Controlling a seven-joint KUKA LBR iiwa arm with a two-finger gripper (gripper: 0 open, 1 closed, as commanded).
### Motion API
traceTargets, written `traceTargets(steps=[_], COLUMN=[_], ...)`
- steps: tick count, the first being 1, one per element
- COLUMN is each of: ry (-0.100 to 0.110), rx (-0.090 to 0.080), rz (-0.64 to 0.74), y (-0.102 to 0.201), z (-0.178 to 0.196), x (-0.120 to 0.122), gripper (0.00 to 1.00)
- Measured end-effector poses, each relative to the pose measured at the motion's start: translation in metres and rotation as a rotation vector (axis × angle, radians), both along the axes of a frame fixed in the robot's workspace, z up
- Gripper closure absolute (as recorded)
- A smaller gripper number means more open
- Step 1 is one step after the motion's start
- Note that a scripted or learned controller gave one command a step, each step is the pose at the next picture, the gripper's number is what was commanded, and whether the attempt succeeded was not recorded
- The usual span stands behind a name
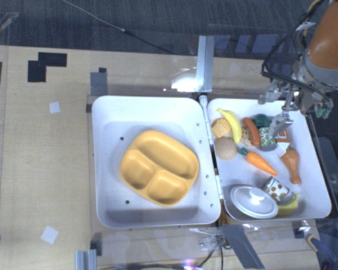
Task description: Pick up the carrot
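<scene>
The carrot [261, 163] is orange with a small green stub at its upper-left end. It lies slantwise in the middle of the right bin [321, 198], free of any grip. My gripper [282, 118] hangs over the bin's far right part, above and to the right of the carrot and well apart from it. It is close to a green item [263, 120] and a small tin [267, 140]. Nothing shows held in it.
Around the carrot lie a banana [231, 125], a brown ball [226, 148], a sausage [250, 130], a chicken drumstick [292, 163], a patterned cup [276, 189] and a white lid [252, 202]. The left bin [107, 207] holds a yellow divided plate [159, 166].
</scene>
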State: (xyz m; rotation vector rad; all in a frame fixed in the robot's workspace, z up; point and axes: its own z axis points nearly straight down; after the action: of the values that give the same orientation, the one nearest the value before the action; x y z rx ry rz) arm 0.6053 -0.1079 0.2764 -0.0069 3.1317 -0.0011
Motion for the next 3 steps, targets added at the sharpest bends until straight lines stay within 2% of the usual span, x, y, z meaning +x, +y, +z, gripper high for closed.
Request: traceTargets(steps=[1, 2, 3], ry=[0.012, -0.006, -0.014], rx=[0.003, 0.002, 0.002], rz=[-0.115, -0.190, -0.183], y=[-0.001, 0.021, 0.022], z=[-0.157, -0.187, -0.174], x=[-0.034, -0.042, -0.039], gripper=[0.00, 0.00, 1.00])
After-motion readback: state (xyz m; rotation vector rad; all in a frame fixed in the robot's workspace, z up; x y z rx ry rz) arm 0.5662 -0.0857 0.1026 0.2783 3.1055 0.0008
